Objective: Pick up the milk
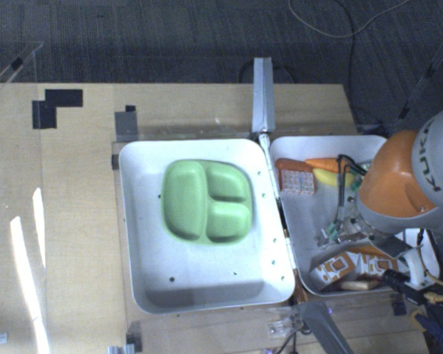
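From above, the bench (75, 217) is carrying two white bins side by side, and a green tray (206, 201) with three compartments is lying flat near the middle of the left bin (146, 287). The arm (410, 177) is reaching in from the right and hanging over the right bin (302, 227), its orange band covering much of that bin's right half. The gripper (343, 229) is pointing down into the middle of the bin among thin metal parts and cables; whether it is open or closed I cannot tell, since the wrist is hiding most of it. A carton with brown and white print, probably the milk (343, 266), is lying on its side along the near wall of the right bin, just below the gripper; whether they are touching is not clear. A tan stick-like thing (357, 284) is lying just beside the carton at the bin's near edge. At the far end of the bin a red box (296, 180) is sitting near the dividing wall, with an orange item (322, 163) and a yellow item (325, 178) just beside it. A metal post (262, 96) is standing between the bins at the far side.
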You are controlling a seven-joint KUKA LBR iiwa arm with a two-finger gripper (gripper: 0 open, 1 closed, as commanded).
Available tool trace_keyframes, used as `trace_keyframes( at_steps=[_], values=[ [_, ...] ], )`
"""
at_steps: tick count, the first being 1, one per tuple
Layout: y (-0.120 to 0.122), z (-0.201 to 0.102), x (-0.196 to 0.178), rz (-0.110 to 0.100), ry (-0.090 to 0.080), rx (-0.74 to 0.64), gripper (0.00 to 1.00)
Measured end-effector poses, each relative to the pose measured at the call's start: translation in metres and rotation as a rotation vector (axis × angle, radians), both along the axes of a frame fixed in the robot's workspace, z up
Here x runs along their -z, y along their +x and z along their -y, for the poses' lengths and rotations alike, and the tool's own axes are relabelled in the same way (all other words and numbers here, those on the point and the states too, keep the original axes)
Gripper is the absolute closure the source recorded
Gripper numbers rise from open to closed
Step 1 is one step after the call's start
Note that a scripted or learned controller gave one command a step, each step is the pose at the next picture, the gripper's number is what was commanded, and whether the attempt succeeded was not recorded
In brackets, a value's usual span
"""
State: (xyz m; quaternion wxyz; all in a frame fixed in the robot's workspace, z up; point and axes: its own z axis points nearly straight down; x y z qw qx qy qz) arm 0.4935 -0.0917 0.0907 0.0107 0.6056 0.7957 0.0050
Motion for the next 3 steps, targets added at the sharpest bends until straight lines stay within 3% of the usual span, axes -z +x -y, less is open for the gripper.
trace_keyframes(
  at_steps=[2,3],
  values=[
    [0.004,-0.002,-0.022,0.011,0.0,-0.004,1.0],
    [0.004,-0.002,-0.022,0.011,0.0,-0.003,0.0]
  ],
)
